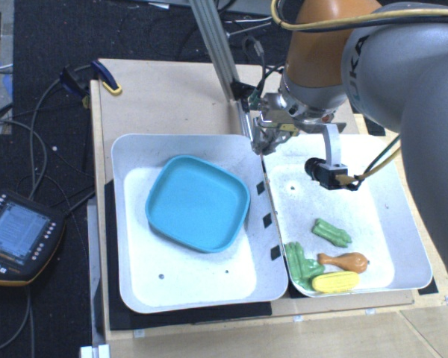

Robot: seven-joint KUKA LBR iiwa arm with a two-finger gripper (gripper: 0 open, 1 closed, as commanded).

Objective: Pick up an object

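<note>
Grey arm (403,66) with orange band enters from right, wrist above far edge of bins. Left bin (134,274) holds blue square plate (198,202), tilted slightly, centre of bin. Right bin (403,222) holds small items at near end: green pod (331,233), brown drumstick toy (345,260), yellow corn (335,281), green leafy piece (299,264) at near-left corner. Gripper (265,142) hovers over divide between bins at far end, well apart from items; grip state cannot tell, nothing seen held.
</note>
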